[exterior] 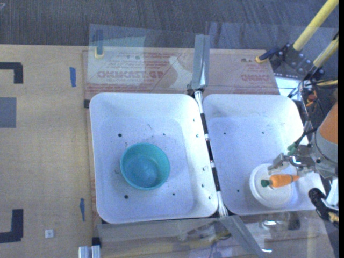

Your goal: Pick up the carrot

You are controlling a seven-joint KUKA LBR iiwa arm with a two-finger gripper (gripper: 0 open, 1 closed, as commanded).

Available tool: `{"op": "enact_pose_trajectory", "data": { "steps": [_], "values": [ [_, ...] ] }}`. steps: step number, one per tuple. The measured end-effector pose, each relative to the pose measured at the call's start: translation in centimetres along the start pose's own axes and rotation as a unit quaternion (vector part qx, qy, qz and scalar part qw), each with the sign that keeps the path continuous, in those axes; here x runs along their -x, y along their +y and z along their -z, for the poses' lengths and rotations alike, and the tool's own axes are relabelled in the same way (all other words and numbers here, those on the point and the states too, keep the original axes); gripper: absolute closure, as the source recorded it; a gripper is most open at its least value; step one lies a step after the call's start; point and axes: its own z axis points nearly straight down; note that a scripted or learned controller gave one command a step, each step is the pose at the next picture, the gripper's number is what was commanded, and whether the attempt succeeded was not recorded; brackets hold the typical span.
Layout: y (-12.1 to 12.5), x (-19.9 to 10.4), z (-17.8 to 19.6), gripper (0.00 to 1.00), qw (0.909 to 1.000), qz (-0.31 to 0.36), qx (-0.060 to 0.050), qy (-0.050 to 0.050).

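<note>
The carrot (282, 181), orange with a small green top pointing left, lies across a white bowl (270, 193) in the front right part of the right bin (244, 122). My gripper (289, 165) hangs directly over the carrot's right half, reaching in from the right edge. The wrist hides the spot where the gripper meets the carrot, so whether it is touching or gripping the carrot is unclear.
A teal bowl (144, 166) sits in the left bin (107, 117), toward its front. A raised divider (207, 144) separates the two bins. Yellow-handled tools (317, 20) lie beyond the back right corner.
</note>
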Motion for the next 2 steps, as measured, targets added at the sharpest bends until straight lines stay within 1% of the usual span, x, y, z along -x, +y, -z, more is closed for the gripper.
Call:
{"op": "enact_pose_trajectory", "data": {
  "steps": [1,2],
  "values": [
    [0.6,0.0,-3.8,0.0,0.9999,0.011,0.008,0.0],
    [0.7,0.2,-2.8,1.0,0.9999,0.01,0.01,0.0]
  ]
}}
